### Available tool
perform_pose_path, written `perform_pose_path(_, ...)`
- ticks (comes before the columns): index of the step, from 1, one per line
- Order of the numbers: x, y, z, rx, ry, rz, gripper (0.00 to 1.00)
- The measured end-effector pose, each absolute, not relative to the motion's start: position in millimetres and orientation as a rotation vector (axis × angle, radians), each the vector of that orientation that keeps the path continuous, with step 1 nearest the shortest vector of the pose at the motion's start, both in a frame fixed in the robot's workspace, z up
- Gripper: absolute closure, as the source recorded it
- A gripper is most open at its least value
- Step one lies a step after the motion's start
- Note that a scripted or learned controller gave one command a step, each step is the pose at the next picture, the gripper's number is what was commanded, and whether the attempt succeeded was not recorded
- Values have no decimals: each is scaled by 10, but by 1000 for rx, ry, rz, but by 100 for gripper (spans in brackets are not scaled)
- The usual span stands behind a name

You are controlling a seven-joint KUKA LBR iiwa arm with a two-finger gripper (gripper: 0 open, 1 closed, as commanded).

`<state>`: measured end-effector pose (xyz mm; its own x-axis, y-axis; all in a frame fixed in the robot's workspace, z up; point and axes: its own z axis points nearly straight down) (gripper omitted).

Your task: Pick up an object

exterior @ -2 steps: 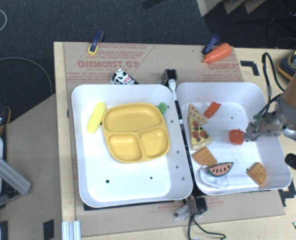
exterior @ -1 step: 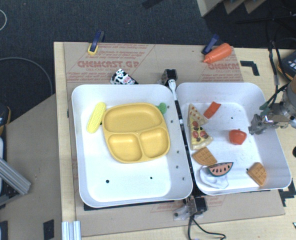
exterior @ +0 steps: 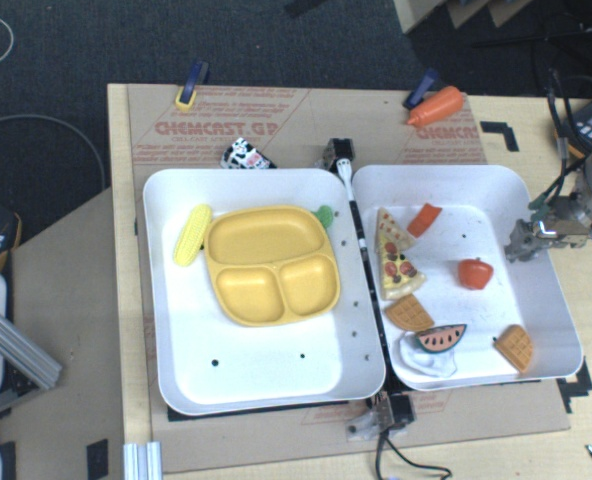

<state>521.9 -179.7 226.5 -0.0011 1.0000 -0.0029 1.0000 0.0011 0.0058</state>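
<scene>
"CHEMCAST GP" (red) on bench [exterior: 276, 118]

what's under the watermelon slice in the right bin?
The toy watermelon slice lies on a crumpled white object, near the front wall of the right white bin. White shows left of and below the slice; the part beneath it is covered.

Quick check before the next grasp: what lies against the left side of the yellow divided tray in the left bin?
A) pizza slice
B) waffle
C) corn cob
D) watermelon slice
C: the corn cob lies along the yellow divided tray's left edge in the left bin.
</scene>
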Motion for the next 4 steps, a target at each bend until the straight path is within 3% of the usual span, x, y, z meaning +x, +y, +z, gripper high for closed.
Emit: perform_pose_path(4,5028,246,2181,2217,2230,1,100)
